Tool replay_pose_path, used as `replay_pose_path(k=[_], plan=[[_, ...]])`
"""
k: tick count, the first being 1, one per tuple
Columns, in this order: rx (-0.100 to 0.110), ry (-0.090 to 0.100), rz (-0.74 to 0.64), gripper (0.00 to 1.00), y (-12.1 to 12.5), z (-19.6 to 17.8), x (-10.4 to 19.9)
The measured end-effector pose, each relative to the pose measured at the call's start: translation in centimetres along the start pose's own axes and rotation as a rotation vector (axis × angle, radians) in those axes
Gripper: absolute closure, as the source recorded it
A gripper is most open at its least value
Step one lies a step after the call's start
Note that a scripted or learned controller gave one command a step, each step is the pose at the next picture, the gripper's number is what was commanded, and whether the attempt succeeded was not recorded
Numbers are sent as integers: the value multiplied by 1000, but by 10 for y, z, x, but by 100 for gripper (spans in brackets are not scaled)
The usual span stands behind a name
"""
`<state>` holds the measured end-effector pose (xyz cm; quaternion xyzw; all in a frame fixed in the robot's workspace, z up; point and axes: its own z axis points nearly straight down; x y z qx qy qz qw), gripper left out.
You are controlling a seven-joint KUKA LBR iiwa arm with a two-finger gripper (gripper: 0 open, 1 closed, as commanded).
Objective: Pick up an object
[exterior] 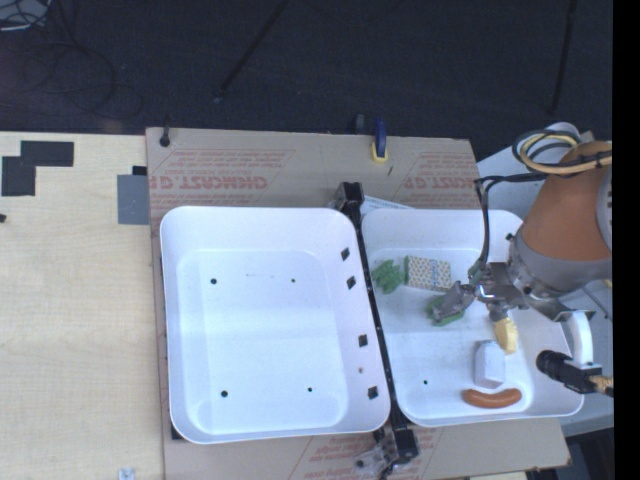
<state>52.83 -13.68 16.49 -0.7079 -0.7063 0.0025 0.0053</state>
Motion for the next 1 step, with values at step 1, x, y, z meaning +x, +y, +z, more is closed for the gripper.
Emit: replay_pose_path(k=[1], plan=[[-18,-7,-3,0,50,-81,-14]])
